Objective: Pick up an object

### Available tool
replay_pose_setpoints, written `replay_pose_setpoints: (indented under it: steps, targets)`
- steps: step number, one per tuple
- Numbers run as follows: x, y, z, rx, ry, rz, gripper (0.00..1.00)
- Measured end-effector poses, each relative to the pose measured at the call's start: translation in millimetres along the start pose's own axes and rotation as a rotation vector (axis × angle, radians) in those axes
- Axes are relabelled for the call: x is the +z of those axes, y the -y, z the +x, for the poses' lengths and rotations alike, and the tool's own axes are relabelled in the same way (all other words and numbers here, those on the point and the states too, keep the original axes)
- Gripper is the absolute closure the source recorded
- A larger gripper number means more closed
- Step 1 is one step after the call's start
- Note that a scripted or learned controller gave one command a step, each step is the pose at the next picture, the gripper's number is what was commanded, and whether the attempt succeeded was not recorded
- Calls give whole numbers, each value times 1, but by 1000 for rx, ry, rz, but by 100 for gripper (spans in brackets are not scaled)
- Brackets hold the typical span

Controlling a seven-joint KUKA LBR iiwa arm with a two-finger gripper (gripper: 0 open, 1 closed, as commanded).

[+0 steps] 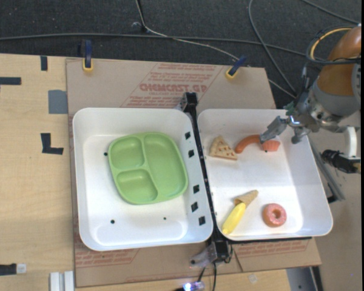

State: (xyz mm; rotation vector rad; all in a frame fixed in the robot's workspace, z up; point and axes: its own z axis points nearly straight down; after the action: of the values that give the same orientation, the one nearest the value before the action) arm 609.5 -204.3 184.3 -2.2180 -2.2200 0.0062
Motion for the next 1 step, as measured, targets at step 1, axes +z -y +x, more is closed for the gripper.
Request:
replay_pose_setpoints:
  steps: [1]
  targets:
    - [63, -1, -5, 0, 0, 1, 0]
